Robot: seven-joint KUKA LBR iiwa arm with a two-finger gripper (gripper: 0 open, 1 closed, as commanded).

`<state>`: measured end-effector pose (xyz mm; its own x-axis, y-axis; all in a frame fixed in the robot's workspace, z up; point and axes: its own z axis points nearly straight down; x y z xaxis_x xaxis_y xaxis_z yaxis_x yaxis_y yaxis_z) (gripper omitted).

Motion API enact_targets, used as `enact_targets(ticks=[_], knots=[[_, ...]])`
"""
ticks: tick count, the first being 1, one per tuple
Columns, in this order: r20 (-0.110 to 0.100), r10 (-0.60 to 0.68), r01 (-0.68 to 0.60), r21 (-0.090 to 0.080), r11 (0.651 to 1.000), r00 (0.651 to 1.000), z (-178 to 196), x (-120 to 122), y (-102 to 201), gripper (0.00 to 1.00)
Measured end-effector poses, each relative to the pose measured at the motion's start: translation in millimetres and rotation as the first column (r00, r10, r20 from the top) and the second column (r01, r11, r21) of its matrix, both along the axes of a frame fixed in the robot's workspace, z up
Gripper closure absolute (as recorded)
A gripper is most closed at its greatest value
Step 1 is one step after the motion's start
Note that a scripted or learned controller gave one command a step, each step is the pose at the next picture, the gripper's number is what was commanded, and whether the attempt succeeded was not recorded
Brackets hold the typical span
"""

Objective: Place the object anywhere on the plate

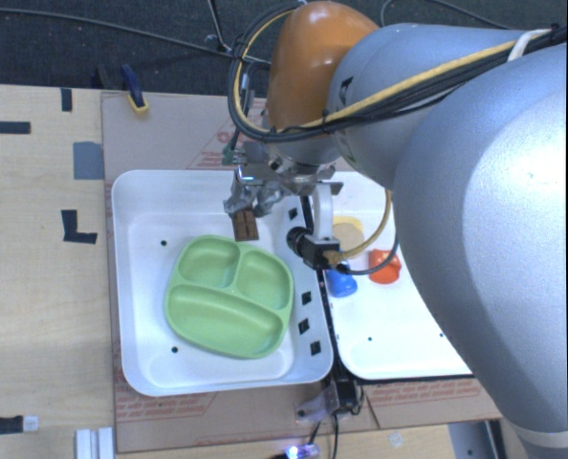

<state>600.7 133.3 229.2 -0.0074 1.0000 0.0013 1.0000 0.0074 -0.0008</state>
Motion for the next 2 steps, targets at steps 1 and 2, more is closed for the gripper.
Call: enact_targets(ticks=[1, 2], knots=[[0.001, -0.002, 0.002, -0.001, 1.0, 1.0, 4.3, 24.9, 34.5, 1.0], [-0.001, -0.005, 0.005, -0.003, 1.0, 1.0, 4.1, 24.1, 32.1, 0.0]])
